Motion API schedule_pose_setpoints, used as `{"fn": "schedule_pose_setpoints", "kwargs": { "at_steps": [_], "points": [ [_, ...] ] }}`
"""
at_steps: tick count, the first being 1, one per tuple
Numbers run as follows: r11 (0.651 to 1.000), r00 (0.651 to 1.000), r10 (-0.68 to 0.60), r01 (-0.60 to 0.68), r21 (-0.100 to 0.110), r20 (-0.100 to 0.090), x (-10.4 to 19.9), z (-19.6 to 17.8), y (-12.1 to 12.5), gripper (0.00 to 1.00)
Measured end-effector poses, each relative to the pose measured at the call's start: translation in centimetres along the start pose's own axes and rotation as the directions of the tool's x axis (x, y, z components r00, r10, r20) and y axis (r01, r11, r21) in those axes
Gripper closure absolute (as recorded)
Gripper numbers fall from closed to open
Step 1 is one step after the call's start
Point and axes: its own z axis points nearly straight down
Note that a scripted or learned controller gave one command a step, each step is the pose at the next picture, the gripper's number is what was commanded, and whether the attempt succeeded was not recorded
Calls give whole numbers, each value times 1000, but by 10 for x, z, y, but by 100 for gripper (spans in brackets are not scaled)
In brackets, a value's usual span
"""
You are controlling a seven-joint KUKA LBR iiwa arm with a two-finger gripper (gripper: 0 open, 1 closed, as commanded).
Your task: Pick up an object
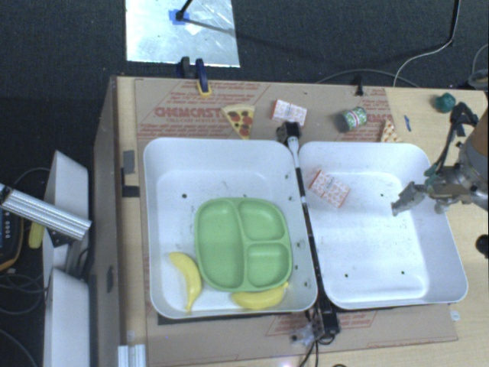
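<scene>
While gripper (405, 199) hovers over right bin (382, 281), packet (328, 188) lies apart.

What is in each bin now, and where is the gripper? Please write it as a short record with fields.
left bin: green divided plate, two bananas at its lower edge
right bin: small red-and-white packet, upper left part
gripper: over the right bin's right side, holding nothing visible
bench behind bins: pizza slice toy, small can
</scene>
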Motion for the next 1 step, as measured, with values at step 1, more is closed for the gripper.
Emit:
{"fn": "schedule_pose_setpoints", "kwargs": {
  "at_steps": [1],
  "points": [
    [1000,1000,0,1,3,-2,36,99,40,0]
  ]
}}
